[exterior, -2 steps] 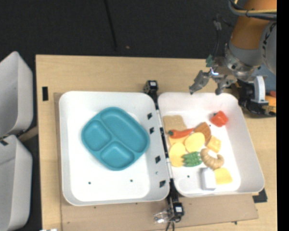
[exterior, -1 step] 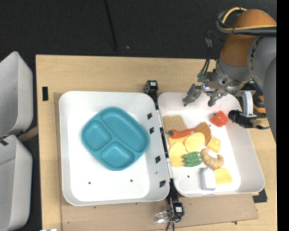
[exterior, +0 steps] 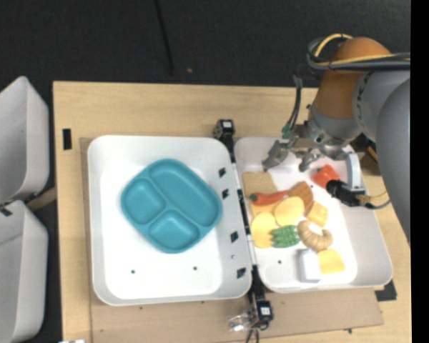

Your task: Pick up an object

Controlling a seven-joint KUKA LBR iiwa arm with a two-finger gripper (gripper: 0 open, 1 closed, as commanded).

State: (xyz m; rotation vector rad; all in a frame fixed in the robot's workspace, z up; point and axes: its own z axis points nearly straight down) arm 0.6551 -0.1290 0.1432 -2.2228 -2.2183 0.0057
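The right bin [exterior: 368,252] holds a heap of toy foods: a tan bread slice [exterior: 259,184], a red-orange pepper [exterior: 270,198], yellow rounds [exterior: 287,210], a green piece [exterior: 286,236], a brown curled piece [exterior: 316,236], a yellow block [exterior: 332,261] and a white block [exterior: 308,266]. A red piece [exterior: 327,174] lies by the bin's far right. My gripper [exterior: 290,158] hangs over the bin's far end, just beyond the bread slice, open, with nothing between its fingers [exterior: 274,154].
In the left bin [exterior: 107,263] lies a blue divided plate [exterior: 171,204]. A black cable [exterior: 350,194] runs from the wrist over the right bin's far right side. White padded shapes [exterior: 11,191] stand left of the bench.
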